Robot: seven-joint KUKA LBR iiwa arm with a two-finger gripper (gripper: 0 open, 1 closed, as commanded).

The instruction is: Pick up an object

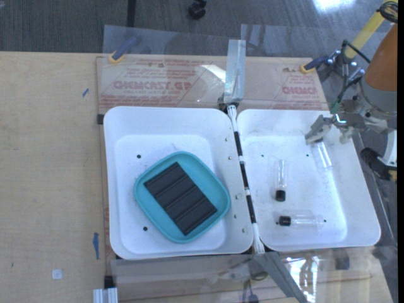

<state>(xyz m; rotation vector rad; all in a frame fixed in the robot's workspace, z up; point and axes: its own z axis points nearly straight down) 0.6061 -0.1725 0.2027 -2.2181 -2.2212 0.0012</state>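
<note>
Nearest cam: clear plastic vial with black cap point(300, 220), lying flat in right white bin point(360, 232); second one point(279, 180) just beyond. Gripper point(332, 126) is hovering over far right rim w/ open fingers, holding nothing. Should be centring over one vial, fingers straddling across its width, before descending.

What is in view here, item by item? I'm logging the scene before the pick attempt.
Bins: two, white, side by side on the bench.
Tray: one, teal with dark ribbed panels on top, lying in the left bin.
Vials: three, clear; two with black caps in the right bin, one near the middle, one lying nearer the front; a third lies at the back right under the gripper.
Clear sheets: behind the bins, with red lettering.
Bench: one, light wood.
Arm: one, grey and orange, at the right.
Gripper: one, above the right bin's back right corner.
</note>
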